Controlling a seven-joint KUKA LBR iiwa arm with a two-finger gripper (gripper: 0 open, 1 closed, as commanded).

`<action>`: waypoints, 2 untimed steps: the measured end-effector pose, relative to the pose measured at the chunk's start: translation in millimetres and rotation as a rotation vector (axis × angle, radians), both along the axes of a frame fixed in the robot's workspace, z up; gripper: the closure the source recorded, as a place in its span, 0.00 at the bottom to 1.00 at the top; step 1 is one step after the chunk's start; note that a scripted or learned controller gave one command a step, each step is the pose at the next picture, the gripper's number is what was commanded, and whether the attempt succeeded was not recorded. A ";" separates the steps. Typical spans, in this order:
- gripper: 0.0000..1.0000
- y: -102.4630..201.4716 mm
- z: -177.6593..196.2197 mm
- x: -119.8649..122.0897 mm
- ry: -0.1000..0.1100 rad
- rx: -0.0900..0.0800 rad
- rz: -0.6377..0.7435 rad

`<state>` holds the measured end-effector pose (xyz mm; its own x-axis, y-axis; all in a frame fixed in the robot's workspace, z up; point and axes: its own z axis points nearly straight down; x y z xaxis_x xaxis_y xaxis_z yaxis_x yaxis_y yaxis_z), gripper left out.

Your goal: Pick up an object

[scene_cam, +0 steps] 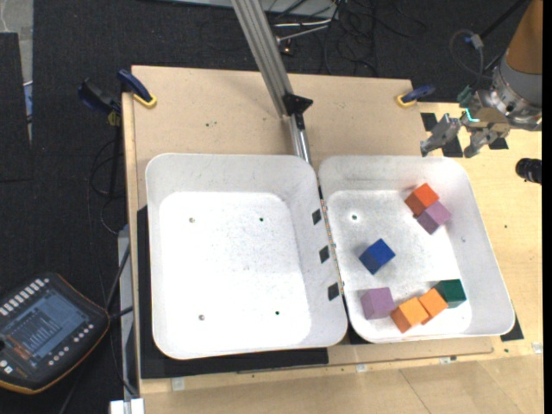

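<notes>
The right bin point(483, 257) holds several small blocks. An orange block point(421, 198) touches a purple one point(434, 217) near its far side. A blue block point(376, 255) lies toward the middle. Along the near side sit a purple block point(376, 303), an orange block point(411, 310) and a green block point(450, 294). My gripper point(457, 138) hangs above the bench beyond the right bin's far right corner, apart from every block, fingers spread open with nothing between them.
The left bin point(164, 257) lies beside the right one on the wooden bench. A metal pole point(267, 50) slants down to the gap between the bins. Clamps point(138, 89) sit at the bench's far corners. A teach pendant point(43, 326) rests at lower left.
</notes>
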<state>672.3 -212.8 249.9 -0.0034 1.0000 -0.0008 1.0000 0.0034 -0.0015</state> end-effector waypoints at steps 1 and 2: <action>0.00 1.0 -61.4 6.7 0.003 0.001 0.000; 0.00 6.2 -109.3 -1.4 0.003 0.001 -0.002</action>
